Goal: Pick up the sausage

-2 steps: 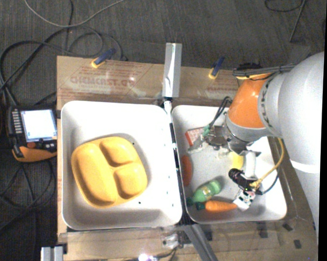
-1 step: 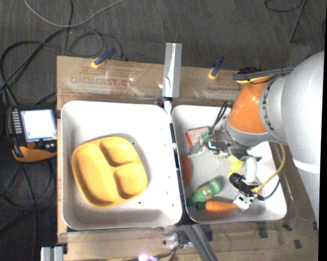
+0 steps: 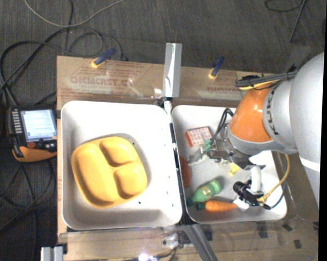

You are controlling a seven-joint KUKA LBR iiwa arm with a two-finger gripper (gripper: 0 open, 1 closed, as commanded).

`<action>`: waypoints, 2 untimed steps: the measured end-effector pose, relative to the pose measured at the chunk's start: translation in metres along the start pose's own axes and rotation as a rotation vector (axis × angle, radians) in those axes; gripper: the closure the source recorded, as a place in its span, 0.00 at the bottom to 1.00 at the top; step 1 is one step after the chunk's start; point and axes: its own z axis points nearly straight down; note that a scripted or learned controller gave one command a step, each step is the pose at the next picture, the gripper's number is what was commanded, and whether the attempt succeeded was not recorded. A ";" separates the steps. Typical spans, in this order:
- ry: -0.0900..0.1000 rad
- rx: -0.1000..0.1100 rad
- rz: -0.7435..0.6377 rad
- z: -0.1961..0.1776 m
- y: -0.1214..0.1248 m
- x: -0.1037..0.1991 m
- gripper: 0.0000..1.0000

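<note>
A brown bench [image 3: 101, 79] stands on dark carpet with cables. The left bin [image 3: 70, 204] holds a yellow tray [image 3: 109, 170]. In the right bin [image 3: 278, 211] the sausage [image 3: 184, 171] lies along the left wall — near it a bottle [image 3: 206, 191], a carrot [image 3: 221, 206]. The gripper [image 3: 216, 151] is above this bin; its opening I cannot tell.

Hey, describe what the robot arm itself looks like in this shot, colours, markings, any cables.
The arm is bulky and rounded, with pale grey shells and a glossy orange band above the wrist. Dark lettering runs along the edge of the grey shell beside the orange. Black cables loop near the wrist, and a yellow cable curves past a small black-and-white fitting at the gripper end.
</note>
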 end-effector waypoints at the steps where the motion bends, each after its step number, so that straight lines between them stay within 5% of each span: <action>1: 0.004 0.001 0.000 -0.010 0.001 0.001 1.00; 2: 0.000 0.024 0.374 -0.092 -0.038 0.040 1.00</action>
